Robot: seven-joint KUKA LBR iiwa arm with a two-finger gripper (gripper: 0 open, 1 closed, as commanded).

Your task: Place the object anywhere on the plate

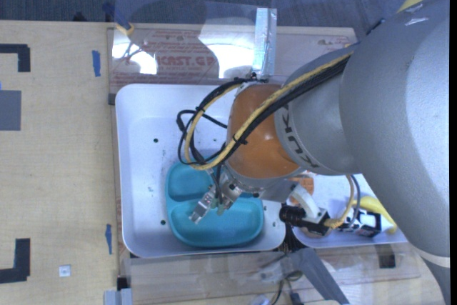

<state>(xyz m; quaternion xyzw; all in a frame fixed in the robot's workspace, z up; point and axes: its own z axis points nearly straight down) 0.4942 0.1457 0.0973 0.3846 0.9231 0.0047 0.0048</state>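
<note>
Along the left side, bare wooden table (57,153) is seen, marked with black corner shapes and strips of blue tape. Next to it lies a shallow white bin (136,153), whose left half is open floor up to the raised rim. A teal plate (214,221) with divided hollows rests in the bin's near part, close to the front rim. Over the plate's middle the end effector (208,205) is held, with metal fingers pointing down and left; whether they are open or closed cannot be told, and no object can be made out between them. Much of the bin's right half is hidden by the orange band (260,136) and the grey arm (385,118). Beyond, small white, orange and yellow items (357,214) are partly covered and hard to identify.
</note>
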